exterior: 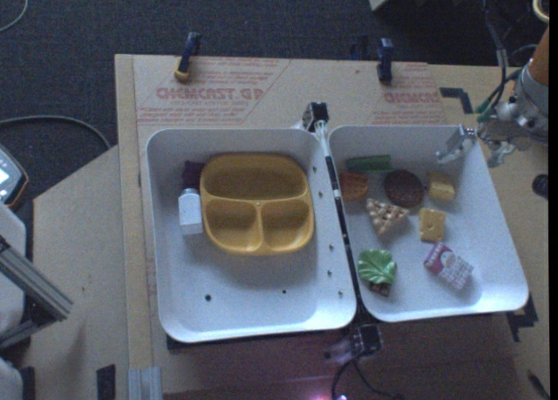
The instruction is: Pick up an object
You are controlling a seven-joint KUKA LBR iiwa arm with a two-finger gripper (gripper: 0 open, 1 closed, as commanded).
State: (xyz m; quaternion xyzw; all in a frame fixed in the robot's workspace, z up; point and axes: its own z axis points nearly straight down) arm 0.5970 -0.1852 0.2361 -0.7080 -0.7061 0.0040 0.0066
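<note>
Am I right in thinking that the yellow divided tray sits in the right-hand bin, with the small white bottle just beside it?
Not quite: the camera view shows the yellow divided tray in the left-hand bin, not the right-hand one. The rest holds: the small white bottle stands just beside the tray, against its left edge. The right-hand bin holds the toy food pieces.

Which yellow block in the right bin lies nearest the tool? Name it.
The upper yellow block, beside the brown patty. It lies just below the tool near the bin's far corner; the other yellow block sits lower, farther away.
</note>
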